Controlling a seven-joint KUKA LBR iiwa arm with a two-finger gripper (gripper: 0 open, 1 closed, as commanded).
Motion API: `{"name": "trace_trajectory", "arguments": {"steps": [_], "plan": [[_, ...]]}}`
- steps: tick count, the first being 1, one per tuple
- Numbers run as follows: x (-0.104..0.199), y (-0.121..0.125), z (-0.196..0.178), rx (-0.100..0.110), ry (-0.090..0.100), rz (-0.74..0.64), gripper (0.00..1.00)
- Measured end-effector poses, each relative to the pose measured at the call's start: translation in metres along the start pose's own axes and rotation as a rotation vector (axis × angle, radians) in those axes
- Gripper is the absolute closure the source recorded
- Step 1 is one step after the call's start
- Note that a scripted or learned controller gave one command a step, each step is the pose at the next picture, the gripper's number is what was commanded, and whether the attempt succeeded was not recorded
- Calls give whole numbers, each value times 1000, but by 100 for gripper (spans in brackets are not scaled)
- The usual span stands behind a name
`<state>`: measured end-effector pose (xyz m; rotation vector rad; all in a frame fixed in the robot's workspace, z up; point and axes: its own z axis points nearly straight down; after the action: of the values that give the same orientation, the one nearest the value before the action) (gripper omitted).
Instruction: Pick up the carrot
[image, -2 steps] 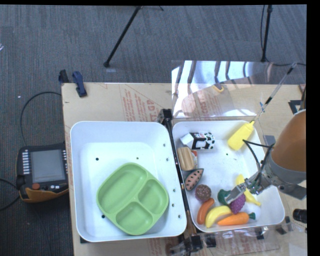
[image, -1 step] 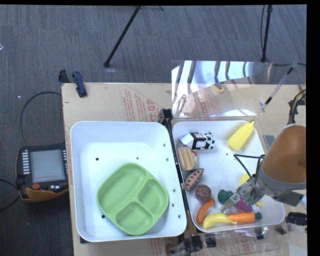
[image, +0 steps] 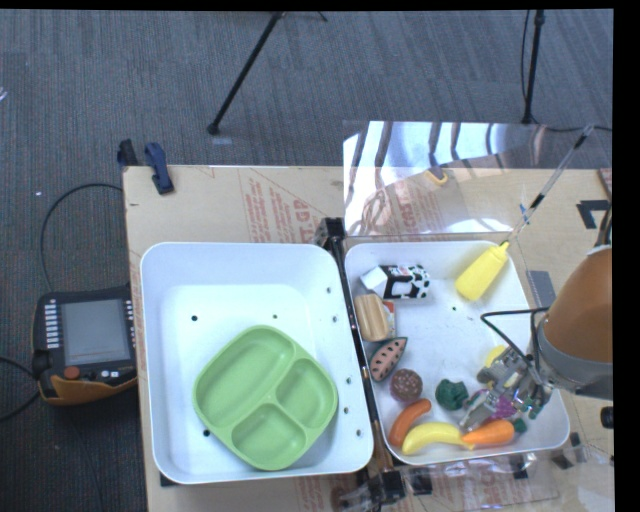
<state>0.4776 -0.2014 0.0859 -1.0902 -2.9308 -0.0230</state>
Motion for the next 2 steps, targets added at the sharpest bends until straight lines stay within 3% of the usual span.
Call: {"name": "trace_trajectory", "arguments": {"steps": [1,2], "plan": [[13,12,-16,7,-12,208,0],[-17,42,-19,6,-16,172,0]]}}
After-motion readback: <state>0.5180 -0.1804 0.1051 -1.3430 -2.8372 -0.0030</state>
